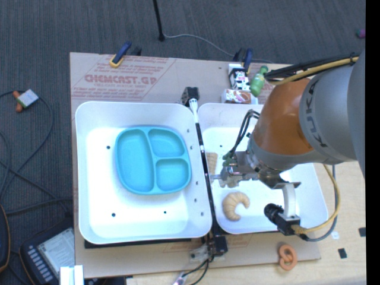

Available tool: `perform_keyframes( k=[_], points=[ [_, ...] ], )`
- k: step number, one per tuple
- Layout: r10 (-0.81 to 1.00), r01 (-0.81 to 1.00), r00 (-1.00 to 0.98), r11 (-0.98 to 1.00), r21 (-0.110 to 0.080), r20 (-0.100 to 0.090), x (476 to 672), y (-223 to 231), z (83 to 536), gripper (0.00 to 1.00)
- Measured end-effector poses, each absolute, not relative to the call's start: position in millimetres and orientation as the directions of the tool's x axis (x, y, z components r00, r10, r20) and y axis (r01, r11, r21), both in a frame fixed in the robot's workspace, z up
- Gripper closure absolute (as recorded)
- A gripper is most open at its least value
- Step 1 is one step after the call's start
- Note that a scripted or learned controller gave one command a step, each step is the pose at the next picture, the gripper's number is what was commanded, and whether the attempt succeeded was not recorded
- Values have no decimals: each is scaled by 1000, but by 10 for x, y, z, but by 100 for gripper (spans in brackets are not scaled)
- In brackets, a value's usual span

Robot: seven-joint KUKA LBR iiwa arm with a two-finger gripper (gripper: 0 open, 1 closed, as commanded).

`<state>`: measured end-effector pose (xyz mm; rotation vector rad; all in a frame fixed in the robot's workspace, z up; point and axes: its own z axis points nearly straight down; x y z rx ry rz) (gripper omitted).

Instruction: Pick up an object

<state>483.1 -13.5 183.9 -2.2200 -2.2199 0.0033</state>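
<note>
Approach step of the pick: tool (228, 172), its opening impossible to tell under the wrist, hangs in the right bin (309, 215) just above the croissant (235, 205), so the next move probably calls for a short descent onto it.

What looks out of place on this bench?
A small orange ring lies on the bench board outside both bins, below the right bin. The croissant sits inside that bin, and the blue tray lies slightly askew in the left one.
</note>
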Motion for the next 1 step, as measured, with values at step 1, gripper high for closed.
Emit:
perform_keyframes(
  k=[1],
  points=[
    [1000,1000,0,0,-2,0,4832,-277,1840,100]
  ],
)
